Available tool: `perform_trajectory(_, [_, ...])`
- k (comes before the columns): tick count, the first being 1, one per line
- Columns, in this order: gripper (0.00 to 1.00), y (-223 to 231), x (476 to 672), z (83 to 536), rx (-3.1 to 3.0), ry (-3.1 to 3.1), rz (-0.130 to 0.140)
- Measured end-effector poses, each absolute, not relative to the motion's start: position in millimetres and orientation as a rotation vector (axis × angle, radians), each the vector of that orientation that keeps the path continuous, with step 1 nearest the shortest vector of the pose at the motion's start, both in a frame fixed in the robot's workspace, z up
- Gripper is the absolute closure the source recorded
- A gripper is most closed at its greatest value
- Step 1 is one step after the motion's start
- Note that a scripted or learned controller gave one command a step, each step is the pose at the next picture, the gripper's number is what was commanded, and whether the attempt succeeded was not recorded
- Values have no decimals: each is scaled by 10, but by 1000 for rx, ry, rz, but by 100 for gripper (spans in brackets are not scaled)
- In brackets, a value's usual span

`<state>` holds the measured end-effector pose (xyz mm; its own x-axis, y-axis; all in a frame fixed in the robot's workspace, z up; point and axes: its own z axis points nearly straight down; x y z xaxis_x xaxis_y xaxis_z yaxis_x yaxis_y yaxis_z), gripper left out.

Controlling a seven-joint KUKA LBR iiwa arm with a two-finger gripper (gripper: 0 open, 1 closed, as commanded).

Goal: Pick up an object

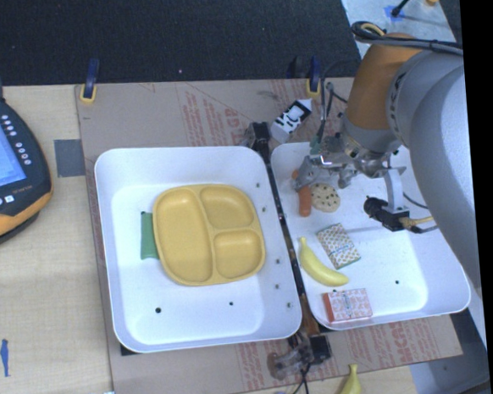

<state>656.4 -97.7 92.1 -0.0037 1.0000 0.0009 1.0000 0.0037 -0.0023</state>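
Over the right bin (424, 293), at its far-left corner, the gripper (317, 178) hangs above an orange carrot-like piece (304, 200) and a speckled tan cookie (325, 198), which lie touching. Finger state: cannot tell. Nearer lie a patterned packet (339, 245), a yellow banana (318, 266) and a reddish box (347, 305). Left bin (118, 244): yellow divided tray (207, 233).

Glossy white plastic bins (123, 244) sit on matt brown cardboard (180, 112); the yellow tray (207, 233) looks smooth plastic.
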Motion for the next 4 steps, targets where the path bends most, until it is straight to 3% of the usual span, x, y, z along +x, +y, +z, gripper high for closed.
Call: perform_trajectory(4, [0, -939, 6558, 917, -2212, -2222, 6])
